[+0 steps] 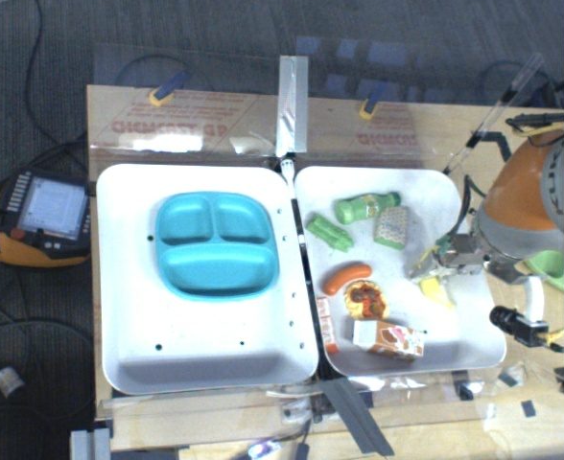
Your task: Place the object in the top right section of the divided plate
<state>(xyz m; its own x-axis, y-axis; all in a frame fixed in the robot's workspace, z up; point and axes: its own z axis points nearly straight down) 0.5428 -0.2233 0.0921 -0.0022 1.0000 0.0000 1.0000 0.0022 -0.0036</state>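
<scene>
One arm point(531, 195) reaches into the right bin point(426, 185), gripper point(442, 264) (finger state unclear) low.

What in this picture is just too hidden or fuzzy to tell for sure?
- Gripper, camera view: its fingers are small and blurred, so open or shut is unclear.
- Yellow object under the gripper: too blurry to identify.
- Arm: cut off by the right edge.
- Carton in the right bin: its print is too small to read.
- Handheld screen left of the bench: display unreadable.
</scene>
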